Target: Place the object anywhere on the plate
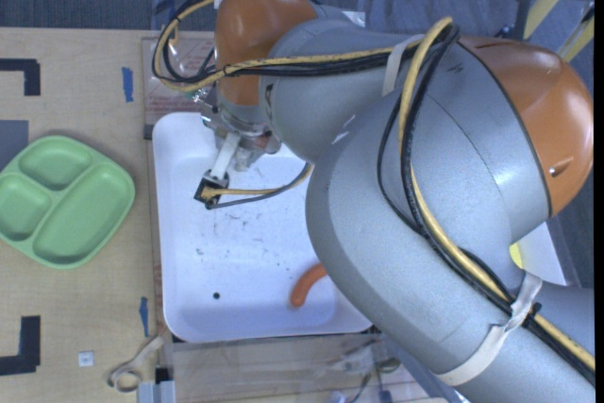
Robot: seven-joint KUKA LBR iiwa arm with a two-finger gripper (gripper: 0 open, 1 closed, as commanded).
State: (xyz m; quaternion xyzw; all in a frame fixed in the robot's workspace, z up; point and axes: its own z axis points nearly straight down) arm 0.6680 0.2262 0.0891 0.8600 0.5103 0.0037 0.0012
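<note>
My claw point(247, 144) hangs low over the far end of the white bin point(159, 241), tucked under my orange-banded wrist. The wrist covers it from this slant, so I cannot tell whether it is released or clenched, and I see nothing held in it.

The thing I take for the task's own is the orange object point(304, 288), a short rounded stick. It lies flat on the bin floor near the front wall, with its right end hidden under my forearm. It is well apart from my claw, toward the opposite end of the bin.

The green plate point(66, 203) rests flat on the wooden tabletop point(85, 316), outside the bin to its left, and its three compartments are bare. Because it stands apart from the bin, any placement will mean lifting the object over the bin wall and carrying it across.

I judge the pick not yet made. The next move calls for coming down over the stick and closing across its narrow width. Being round, it may roll away, and the nearby front wall leaves little room.
</note>
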